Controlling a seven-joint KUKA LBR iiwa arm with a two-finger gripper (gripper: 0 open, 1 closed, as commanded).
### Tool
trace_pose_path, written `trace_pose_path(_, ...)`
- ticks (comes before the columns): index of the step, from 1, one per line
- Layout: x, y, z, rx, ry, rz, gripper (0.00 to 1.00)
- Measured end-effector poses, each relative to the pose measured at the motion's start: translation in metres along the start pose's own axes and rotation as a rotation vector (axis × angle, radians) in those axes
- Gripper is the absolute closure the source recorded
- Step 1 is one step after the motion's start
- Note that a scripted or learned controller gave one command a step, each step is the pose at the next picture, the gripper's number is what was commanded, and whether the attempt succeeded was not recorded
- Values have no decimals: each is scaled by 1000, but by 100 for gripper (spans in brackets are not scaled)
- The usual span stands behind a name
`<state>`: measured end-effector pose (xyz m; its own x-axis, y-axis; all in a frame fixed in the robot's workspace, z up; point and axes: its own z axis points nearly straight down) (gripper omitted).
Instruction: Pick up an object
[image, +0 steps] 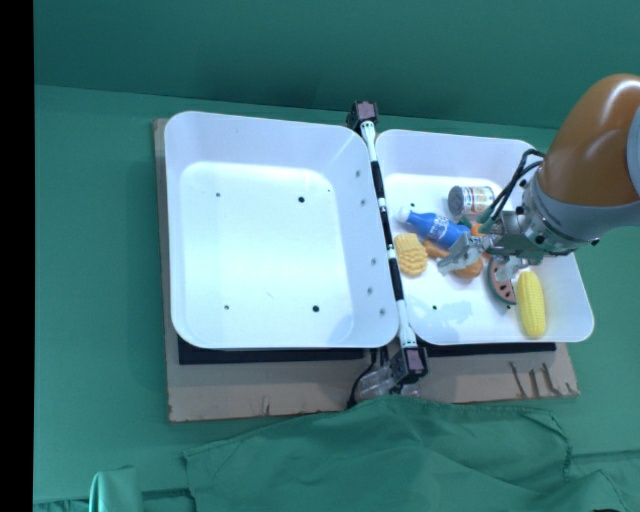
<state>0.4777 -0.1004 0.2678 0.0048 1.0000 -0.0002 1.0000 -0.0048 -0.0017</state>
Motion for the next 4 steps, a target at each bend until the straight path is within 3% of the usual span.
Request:
trace_pose_path(1, -4, -3, 62, 4, 1, 1, 0)
trace_pose_path(2, -6, -1, 85, -8, -1, 0, 0)
trace_pose_path(3, -8, 1, 71, -22, -5, 4, 100)
trace_pose_path(4, -9, 6, 7, -11, -3, -3, 100)
